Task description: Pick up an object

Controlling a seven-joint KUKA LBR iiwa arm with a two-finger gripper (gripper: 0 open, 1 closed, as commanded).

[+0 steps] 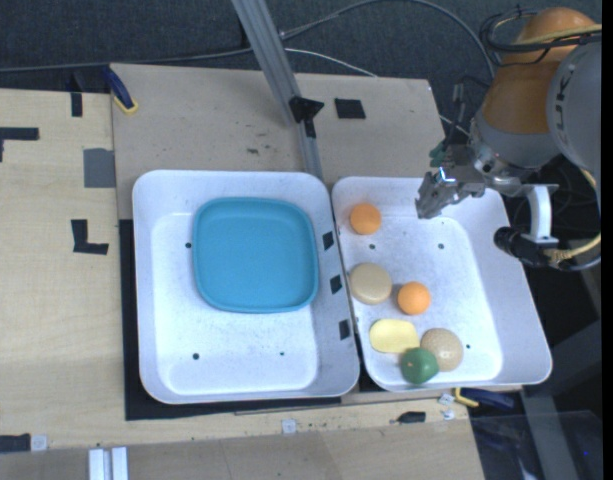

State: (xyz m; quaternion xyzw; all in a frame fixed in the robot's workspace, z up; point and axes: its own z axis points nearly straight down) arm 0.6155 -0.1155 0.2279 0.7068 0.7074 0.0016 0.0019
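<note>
Hovering over the far end of the right bin (486, 268), the jaws (431, 200) grip nothing, and I cannot tell how far apart they stand. Nearest lies an orange ball (365, 218), probably light, smooth and prone to roll, best pinched across its middle. Beyond it sit a beige disc (370, 284), another orange ball (414, 298), a yellow lump (391, 335) and a green ball (419, 366); the left bin (156, 298) holds a stiff blue plate (254, 253).

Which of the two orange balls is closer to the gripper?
The orange ball near the right bin's far left corner, level with the gripper. The other orange ball sits lower, mid-bin.
</note>
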